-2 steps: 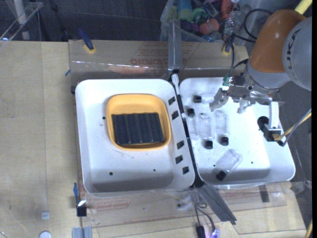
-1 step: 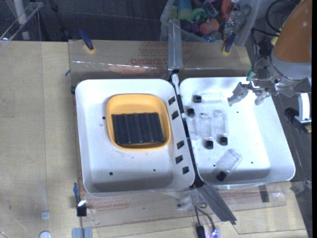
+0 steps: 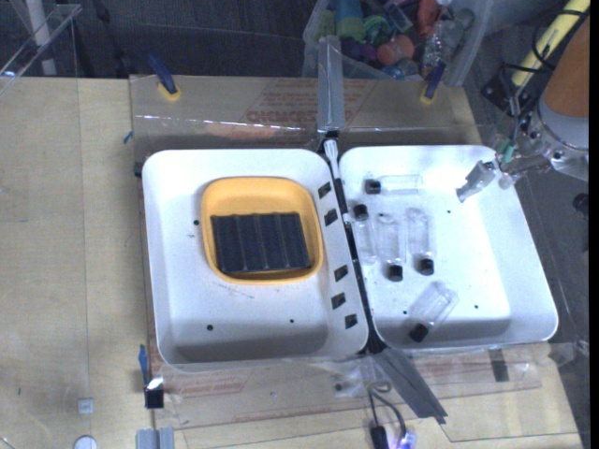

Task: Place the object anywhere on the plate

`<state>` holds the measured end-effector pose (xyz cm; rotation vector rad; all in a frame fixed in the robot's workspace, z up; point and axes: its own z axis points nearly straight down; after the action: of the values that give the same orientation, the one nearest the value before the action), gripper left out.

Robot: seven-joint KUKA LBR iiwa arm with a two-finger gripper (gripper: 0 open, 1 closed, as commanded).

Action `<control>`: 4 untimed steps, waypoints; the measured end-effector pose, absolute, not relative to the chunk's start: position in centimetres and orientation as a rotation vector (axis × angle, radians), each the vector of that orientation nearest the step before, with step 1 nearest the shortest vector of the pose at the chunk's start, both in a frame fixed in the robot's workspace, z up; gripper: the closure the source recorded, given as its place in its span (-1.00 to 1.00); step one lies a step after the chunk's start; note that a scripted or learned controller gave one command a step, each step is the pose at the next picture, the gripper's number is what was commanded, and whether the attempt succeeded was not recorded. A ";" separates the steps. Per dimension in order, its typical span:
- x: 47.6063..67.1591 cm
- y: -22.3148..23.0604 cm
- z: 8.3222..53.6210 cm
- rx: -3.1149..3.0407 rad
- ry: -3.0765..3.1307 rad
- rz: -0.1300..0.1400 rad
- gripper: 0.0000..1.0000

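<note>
Clear vials [image 3: 404, 237] fill right bin [image 3: 524, 279]; yellow plate [image 3: 260, 229] holds black slab [image 3: 260, 243].

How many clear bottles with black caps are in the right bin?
4, though clear plastic is hard to see: bottle one at the back, bottles two and three mid-bin, bottle four near the front.

One fixed camera above the bench [image 3: 65, 251], slanting down, both bins [image 3: 168, 251] framed

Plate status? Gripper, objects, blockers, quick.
Gripper over right bin's far right edge, nothing seen held. Plate in left bin, dark ridged block on it. Clear vials in right bin.
</note>
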<state>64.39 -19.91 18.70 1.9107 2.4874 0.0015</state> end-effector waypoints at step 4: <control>65.3 -22.2 24.9 0.416 3.111 0.003 -1.00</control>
<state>65.26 -22.20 24.95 0.4163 3.1109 0.0027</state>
